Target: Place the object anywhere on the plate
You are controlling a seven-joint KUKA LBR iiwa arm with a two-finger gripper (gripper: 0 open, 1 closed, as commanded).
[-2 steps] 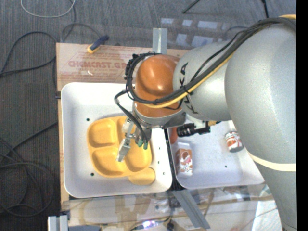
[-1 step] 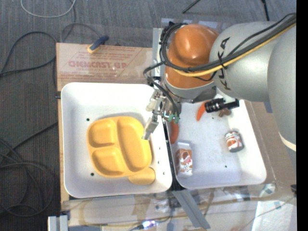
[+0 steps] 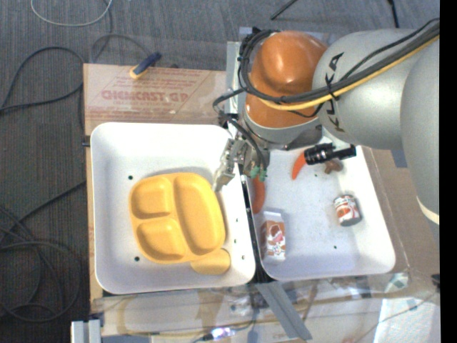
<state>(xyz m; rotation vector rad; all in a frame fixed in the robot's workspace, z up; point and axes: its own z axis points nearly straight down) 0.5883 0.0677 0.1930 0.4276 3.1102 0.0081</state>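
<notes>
Yellow three-compartment plate (glossy plastic) in left bin

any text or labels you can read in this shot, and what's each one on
"KUKA": black letters, seen at a slant, on the grey arm.
Red print on the cardboard sheet behind the left bin: too blurred to read for certain.
Labels on the small can and the packet in the right bin: too small to read.

Grey carpet strewn with cables
</notes>
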